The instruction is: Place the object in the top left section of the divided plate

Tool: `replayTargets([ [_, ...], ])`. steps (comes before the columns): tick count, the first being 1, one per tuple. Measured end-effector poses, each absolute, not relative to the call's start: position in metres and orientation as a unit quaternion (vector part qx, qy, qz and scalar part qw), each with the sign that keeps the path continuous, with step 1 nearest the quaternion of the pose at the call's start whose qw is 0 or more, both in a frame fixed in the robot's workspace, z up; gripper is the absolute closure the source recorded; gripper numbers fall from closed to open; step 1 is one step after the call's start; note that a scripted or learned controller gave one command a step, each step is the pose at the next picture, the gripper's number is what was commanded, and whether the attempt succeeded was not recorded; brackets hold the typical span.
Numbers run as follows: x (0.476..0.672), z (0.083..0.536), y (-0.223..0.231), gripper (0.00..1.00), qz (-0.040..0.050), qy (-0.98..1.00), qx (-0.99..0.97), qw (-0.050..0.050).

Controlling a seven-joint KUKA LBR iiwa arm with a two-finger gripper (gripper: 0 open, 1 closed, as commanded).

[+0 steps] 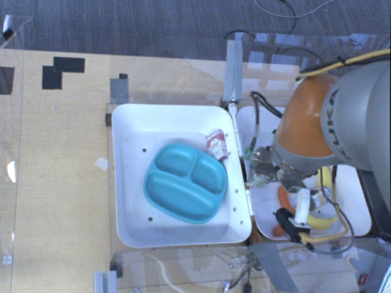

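Observation:
A blue divided plate (185,182) lies in the left white bin (131,133), its sections bare. A small red and white packet (217,144) rests just beyond the plate's top right edge, against the bin's right wall. My gripper (266,166) hangs low over the left part of the right bin (360,221), mostly hidden under the orange-banded wrist. An orange-red sausage-shaped thing (282,196) lies just below and to the right of the gripper. Nothing shows as held.
The right bin also holds a yellow banana-like thing (322,222), a yellow piece (327,177) further up and a red bit (278,229) near the front. The grey arm covers most of that bin. A ridge (239,163) separates the two bins.

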State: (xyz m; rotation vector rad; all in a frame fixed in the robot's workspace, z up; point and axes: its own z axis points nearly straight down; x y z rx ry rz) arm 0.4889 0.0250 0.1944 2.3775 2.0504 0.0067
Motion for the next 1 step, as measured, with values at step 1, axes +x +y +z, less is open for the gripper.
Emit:
replayTargets([
  [1,0.5818,0.2278,0.0215,1.0,0.0016,0.675,0.738,0.002],
])
